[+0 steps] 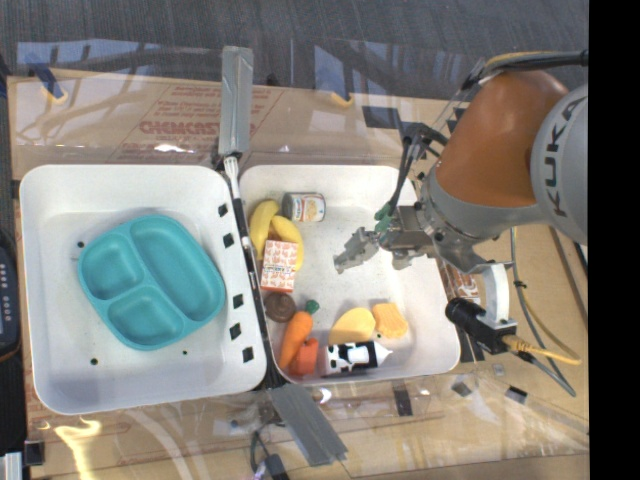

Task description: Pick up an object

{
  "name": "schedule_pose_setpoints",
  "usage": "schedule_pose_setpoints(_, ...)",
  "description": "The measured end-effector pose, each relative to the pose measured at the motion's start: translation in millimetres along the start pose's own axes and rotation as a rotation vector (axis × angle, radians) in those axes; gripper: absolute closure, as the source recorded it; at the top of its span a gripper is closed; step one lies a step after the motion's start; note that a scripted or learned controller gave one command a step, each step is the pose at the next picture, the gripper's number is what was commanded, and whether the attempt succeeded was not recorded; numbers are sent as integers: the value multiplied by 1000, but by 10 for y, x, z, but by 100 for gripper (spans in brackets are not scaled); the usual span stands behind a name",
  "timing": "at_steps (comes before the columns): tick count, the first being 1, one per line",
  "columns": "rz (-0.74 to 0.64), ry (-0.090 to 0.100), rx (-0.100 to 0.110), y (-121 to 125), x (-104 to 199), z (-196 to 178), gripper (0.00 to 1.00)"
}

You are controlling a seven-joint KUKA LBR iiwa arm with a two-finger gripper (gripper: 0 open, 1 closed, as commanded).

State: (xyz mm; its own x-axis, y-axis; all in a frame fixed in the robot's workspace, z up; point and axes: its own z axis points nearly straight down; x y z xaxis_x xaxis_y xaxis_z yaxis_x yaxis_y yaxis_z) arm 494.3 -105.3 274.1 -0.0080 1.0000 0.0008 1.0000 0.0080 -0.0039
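Observation:
The right bin (pixel 400 183) holds several toy foods. Two yellow bananas (pixel 268 226) lie at its left, with a small can (pixel 304 207) beside them. A red and white box (pixel 280 266) sits below the bananas, above a brown round piece (pixel 281 308). An orange carrot (pixel 295 337), a yellow lemon-like piece (pixel 353 323), an orange wedge (pixel 391 320) and a black and white bottle (pixel 356 356) lie along the front. My gripper (pixel 352 251) hangs over the middle of this bin, fingers spread open with nothing between them.
The left bin (pixel 60 368) bears a teal divided plate (pixel 150 280). A grey divider strip (pixel 235 103) runs between the bins at the back. The arm's orange band (pixel 495 138) and wrist cables (pixel 500 318) overhang the right bin's right wall.

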Motion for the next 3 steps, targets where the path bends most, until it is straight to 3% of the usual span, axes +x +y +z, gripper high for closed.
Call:
schedule_pose_setpoints(1, 121, 0, 8, 948, 241, 873, 0)
schedule_pose_setpoints(2, 41, 0, -3, 1596, -164, 1805, 0)
schedule_pose_setpoints(3, 38, 0, -2, 1596, -157, 1705, 100)
